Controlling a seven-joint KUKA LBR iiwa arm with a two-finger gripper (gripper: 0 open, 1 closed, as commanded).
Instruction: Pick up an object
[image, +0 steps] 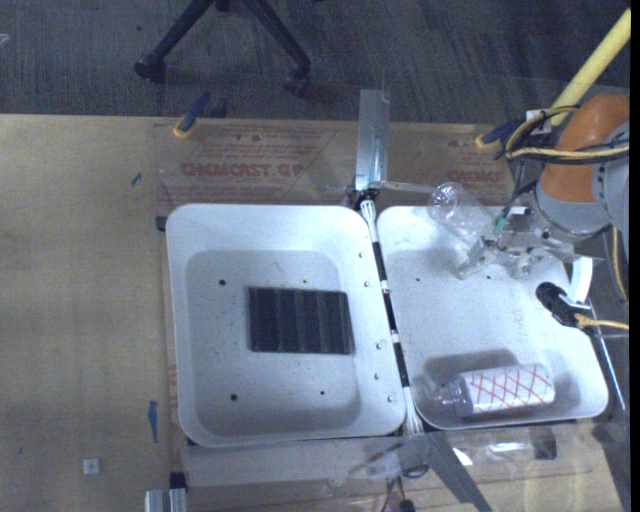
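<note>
The claw (498, 250) hung low over the upper part of the right bin (520, 320), at the frame's right, and whether it was apart or together could not be told. Nearest, in that bin's lower part, a bottle (497, 388) with a red crisscross label lay on its side, and in the middle of the left bin (200, 250) lay a dark ribbed panel (300, 320). Farther up, a clear object (447, 203) sat just left of the claw near the right bin's top edge, contact unclear, with the arm's orange band (585, 140) at upper right.
</note>
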